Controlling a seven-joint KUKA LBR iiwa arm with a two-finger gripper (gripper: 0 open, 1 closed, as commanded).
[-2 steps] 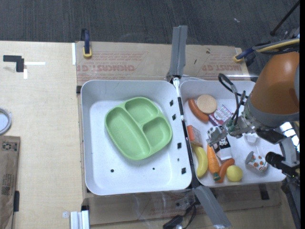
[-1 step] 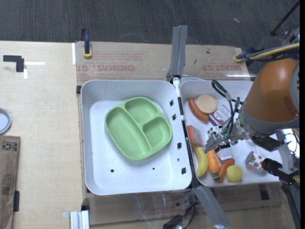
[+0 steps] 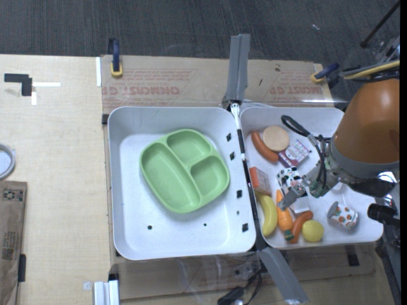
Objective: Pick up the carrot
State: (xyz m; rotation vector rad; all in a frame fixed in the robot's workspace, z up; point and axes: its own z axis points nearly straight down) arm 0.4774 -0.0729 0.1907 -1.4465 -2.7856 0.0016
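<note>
- The grey arm with the orange band reaches in over the right shallow white bin.
- Its two-finger gripper hangs low over the clutter near the bin's middle; whether it is spread or pressed together I cannot tell.
- The small orange carrot with a green tip lies near the bin's front edge, just below the gripper, beside a round yellow lemon and a curved yellow banana.
- A long orange-red sausage and a round tan bun lie toward the back.
- A pale green, three-compartment plastic plate sits in the left white bin.
</note>
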